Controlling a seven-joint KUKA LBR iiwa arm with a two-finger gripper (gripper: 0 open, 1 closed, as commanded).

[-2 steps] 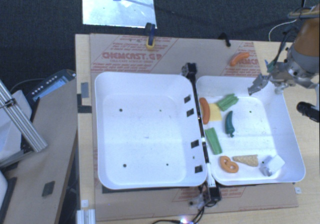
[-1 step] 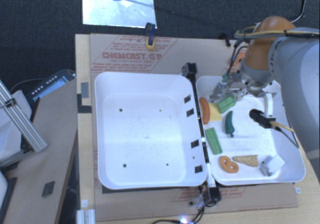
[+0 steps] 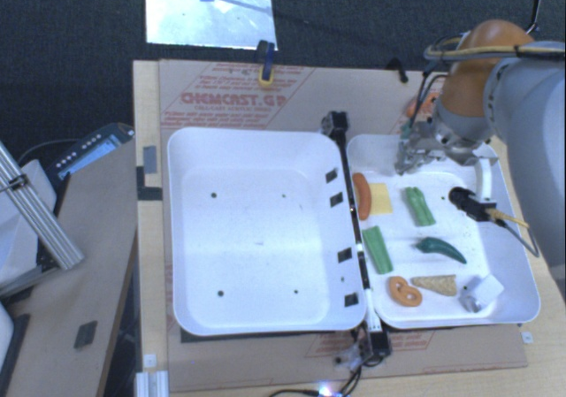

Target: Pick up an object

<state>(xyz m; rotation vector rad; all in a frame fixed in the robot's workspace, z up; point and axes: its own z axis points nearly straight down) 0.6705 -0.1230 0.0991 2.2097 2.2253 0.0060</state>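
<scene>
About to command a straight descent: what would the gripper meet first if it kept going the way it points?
Probably bare floor of the right bin. The gripper points down at the bin's far end; the yellow slice lies nearer the camera. Depth is unclear.

Board [image 3: 234, 95] reads "CHEMCAST G P"

Two bins are sitting side by side on the bench [image 3: 150, 236]. The right bin [image 3: 522, 298] is holding a carrot [image 3: 362, 195] at its left wall, a cheese slice [image 3: 380, 199] just beside it, a pretzel [image 3: 405, 292] and a chip [image 3: 436, 284] near the front, and the hand [image 3: 412, 161] hanging over its back part.
</scene>
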